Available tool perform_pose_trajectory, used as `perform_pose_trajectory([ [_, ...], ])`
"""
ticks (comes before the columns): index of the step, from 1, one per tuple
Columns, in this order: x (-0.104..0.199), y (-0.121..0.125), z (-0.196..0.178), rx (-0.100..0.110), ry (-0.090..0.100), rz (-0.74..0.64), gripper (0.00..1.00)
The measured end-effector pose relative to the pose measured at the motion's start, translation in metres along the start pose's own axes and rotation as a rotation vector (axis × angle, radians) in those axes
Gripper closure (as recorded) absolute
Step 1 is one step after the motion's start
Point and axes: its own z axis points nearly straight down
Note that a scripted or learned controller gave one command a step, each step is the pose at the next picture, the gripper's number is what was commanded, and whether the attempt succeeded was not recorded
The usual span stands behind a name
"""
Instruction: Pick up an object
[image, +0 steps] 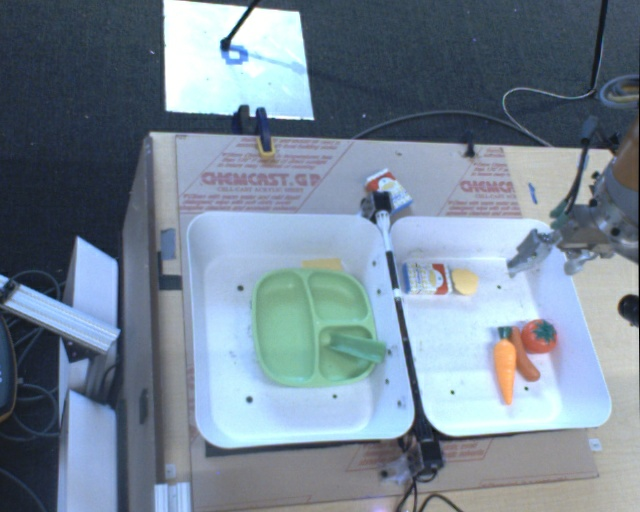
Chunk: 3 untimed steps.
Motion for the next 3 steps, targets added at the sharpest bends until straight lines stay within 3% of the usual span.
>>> perform_pose_trajectory([
  [1,-0.058,-0.024,0.132,0.004,0.0,0.003,0.0],
  [2,-0.051,0.029,0.195,0.002,0.0,0.0,0.0],
  [3,0.011,0.116,0.193,-0.002,0.001,-0.002,0.0],
])
